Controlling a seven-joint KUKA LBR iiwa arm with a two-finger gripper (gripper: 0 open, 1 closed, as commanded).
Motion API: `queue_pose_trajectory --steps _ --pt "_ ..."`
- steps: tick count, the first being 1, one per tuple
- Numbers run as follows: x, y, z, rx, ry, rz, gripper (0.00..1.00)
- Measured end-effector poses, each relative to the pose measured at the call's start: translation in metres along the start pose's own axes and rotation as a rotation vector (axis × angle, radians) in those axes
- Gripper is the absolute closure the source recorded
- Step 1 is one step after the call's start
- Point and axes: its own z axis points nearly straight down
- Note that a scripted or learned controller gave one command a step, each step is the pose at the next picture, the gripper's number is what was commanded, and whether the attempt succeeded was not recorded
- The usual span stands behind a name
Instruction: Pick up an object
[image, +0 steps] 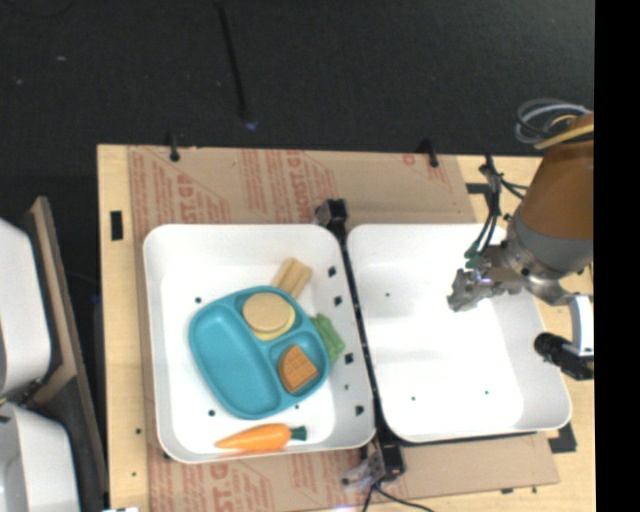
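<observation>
- The arm (560, 210) reaches in from the right, and its end effector (470, 290) hangs over the right bin (450, 400), toward that bin's upper part.
- How far the end effector is open cannot be told: it reads as a small dark grey cluster seen from above. Nothing can be made out in its grip.
- Everything worth picking lies in the left bin (165, 300): a blue divided tray (235, 370), a round tan biscuit (268, 312) in the tray's upper compartment, and a brown waffle-like piece (298, 368) in its right compartment.
- A wooden block (292, 275) sits at the tray's upper edge, a green piece (330, 338) pokes out along its right side, and a carrot (258, 437) lies alone near the bin's front wall.
- Judged from this, the step in hand is the approach: the arm must cross the divider between the bins.
- The carrot looks the easiest target, since it lies apart from the tray with bare floor around it. Closing across its narrow width, not along its length, should hold best.
- It lies close to the front wall, so the descent should leave room on that side.
- The biscuit and waffle piece sit low inside compartments, and the tray rim could block a grasp there.
- Coming down straight should avoid nudging the target aside.
</observation>
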Motion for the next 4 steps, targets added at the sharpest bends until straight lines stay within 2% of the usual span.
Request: queue_pose_trajectory --steps 1,4 --pt "0.0 0.001 -0.019 0.003 0.0 0.001 1.0" --pt "0.165 0.015 -0.028 0.005 0.002 -0.003 1.0"
